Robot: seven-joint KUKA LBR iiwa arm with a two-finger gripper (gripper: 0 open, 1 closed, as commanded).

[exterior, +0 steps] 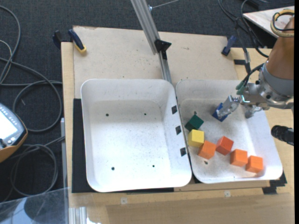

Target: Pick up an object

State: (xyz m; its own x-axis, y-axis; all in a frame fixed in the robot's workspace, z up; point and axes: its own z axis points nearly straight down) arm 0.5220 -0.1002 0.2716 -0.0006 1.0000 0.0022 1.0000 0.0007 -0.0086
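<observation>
In the right bin [273,139], my gripper [226,109] reaches in from the right and hangs over the bin's back middle. A small blue block [219,113] sits between its silver fingertips [231,103], and the fingers are shut on it. It looks raised a little off the bin floor. Below it on the floor lie a dark green block [194,122], a yellow block [196,137] and several orange blocks, among them one [207,149] beside the yellow one and one [254,164] near the front right corner.
The left bin [88,125] stands next to the right one, with a row of black clips [178,129] along the shared wall. A slanted metal rail [147,20] rises behind the bins. Blue clamps [77,40] sit on the bench's back corners.
</observation>
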